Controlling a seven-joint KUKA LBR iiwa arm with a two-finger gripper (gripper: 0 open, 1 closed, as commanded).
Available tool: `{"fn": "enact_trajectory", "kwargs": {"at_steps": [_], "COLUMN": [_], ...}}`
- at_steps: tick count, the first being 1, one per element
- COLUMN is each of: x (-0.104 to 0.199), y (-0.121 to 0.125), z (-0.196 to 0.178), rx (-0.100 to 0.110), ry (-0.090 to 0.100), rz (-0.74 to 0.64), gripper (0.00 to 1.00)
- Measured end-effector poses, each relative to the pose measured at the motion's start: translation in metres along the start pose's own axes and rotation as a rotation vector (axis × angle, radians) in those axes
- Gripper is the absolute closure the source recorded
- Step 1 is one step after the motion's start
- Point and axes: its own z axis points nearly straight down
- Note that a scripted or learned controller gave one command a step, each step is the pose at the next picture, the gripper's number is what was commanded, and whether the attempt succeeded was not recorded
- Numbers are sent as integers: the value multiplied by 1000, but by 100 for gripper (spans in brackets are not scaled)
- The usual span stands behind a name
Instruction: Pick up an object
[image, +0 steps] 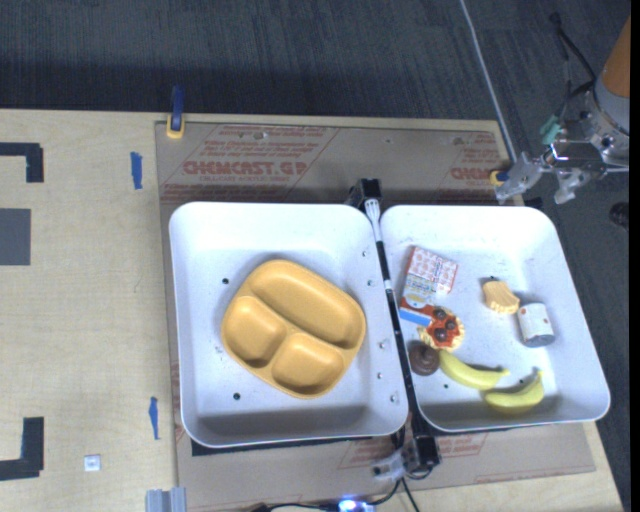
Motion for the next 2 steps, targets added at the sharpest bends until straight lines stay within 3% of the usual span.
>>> {"fn": "enact_trajectory", "kwargs": {"at_steps": [1,2], "x": [27,38], "y": [-4,-18], "z": [109,194], "rx": [2,-9], "ry": [1,1], "rz": [-1,-1], "gripper": [0,0]}}
